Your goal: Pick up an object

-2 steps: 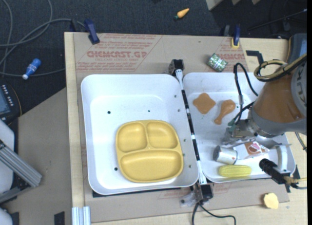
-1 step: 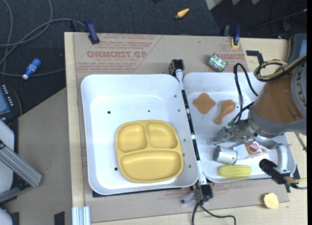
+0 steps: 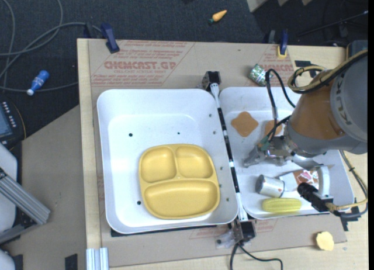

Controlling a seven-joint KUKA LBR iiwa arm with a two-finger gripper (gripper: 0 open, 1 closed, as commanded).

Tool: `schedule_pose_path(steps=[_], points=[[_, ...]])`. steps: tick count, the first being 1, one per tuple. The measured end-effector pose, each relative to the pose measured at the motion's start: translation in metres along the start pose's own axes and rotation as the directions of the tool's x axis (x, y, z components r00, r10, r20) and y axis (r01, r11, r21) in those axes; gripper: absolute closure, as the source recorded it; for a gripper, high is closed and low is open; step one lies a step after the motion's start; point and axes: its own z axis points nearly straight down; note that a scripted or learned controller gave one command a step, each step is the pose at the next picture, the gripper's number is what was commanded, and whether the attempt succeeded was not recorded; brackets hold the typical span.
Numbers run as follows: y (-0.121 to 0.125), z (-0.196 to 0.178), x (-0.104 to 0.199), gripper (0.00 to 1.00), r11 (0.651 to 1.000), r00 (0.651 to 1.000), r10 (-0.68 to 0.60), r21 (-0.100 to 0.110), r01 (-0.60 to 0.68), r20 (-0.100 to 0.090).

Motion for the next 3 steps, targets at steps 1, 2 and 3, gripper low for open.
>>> schedule_pose_path(steps=[1, 2, 3], points=[[0.059, -0.001, -0.043, 0.00, 1.000, 1.000, 0.003, -0.004, -0.003, 0.004], [0.057, -0.011, -0.040, 1.00, 1.000, 1.000, 0.002, -0.001, -0.002, 0.001], [0.057, -0.107, 0.046, 1.00, 1.000, 1.000, -0.007, -0.008, 0.007, -0.002]])
